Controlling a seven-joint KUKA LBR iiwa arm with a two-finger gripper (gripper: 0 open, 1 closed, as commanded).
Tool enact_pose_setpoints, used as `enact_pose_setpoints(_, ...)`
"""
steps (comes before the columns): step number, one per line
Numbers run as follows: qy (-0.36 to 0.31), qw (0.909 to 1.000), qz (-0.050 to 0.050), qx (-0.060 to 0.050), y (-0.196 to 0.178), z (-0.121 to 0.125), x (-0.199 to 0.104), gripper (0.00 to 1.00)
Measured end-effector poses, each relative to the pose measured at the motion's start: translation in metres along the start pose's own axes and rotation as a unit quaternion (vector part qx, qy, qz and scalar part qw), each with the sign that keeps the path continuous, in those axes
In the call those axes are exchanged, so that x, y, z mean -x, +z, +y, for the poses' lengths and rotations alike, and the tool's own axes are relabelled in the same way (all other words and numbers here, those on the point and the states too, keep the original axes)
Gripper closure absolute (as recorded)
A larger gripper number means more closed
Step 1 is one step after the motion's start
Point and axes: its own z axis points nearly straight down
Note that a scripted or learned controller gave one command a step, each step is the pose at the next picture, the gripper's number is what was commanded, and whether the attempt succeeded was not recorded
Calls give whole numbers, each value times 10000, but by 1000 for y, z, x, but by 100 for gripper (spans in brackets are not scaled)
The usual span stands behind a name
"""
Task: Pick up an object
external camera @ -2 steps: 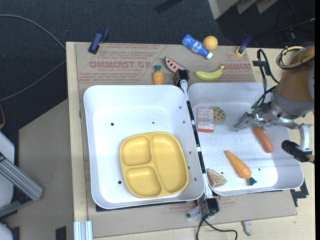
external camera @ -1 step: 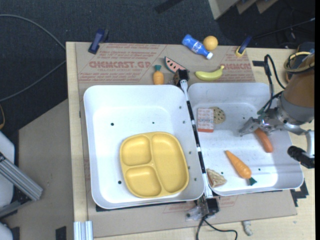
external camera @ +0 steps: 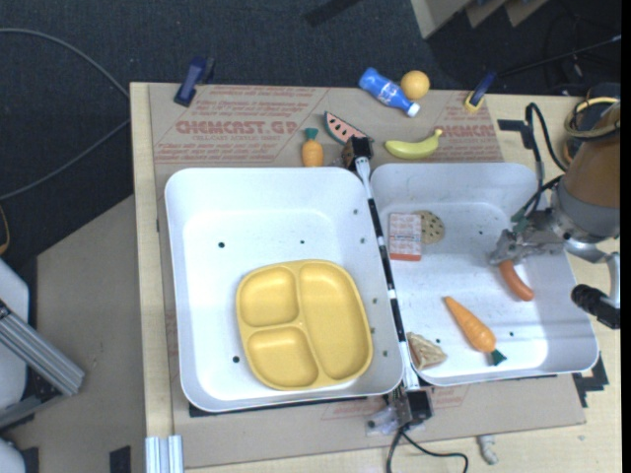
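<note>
Currently the gripper sits low in the right bin, at 11 o'clock of the sausage. Finger state: cannot tell. Judged step: grasp approach; next, close on the sausage and lift.

— Left white plastic bin carries a yellow three-compartment plate.
— Behind the bins: yellow banana, blue bottle touching a small orange ball, watermelon slice.

Robotics lab, cardboard-topped bench with clamps, two white bins, toy food at twelve o'clock, cables, dark carpet, arm at three o'clock
</note>
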Motion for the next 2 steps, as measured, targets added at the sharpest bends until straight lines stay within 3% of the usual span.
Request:
enact_pose_setpoints(1, -5, 10000, -6, 9, 10, 49, -61, 100)
enact_pose_setpoints(2, -10, 10000, -3, 9, -91, 2, -145, 100)
